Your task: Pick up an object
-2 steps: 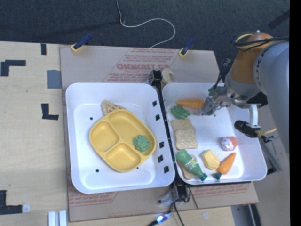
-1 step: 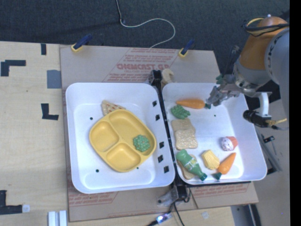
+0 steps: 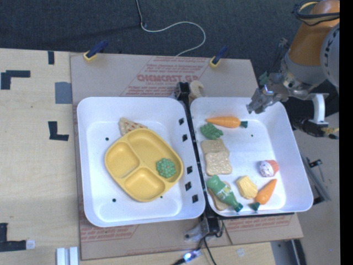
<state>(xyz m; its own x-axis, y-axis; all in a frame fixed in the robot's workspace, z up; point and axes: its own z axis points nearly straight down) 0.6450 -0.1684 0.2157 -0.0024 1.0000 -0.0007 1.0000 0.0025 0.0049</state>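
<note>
My gripper [image 3: 257, 105] hangs over the far right corner of the right bin [image 3: 287, 142], above its rim. Nothing shows between its fingers. In that bin lie an orange carrot [image 3: 224, 122], a green leafy piece [image 3: 210, 131], two bread slices [image 3: 216, 154], a green bottle [image 3: 223, 192], a yellow corn piece [image 3: 247, 187], a second carrot [image 3: 265, 192] and a red-and-white piece [image 3: 267, 168]. The nearest of them, the first carrot, lies a little to the left of the gripper and nearer the camera.
The left bin [image 3: 94, 148] holds a yellow divided plate [image 3: 138, 162] with a green broccoli piece [image 3: 166, 167] on it and a waffle piece [image 3: 129, 126] under its far edge. A white cable [image 3: 171, 26] lies behind the bins.
</note>
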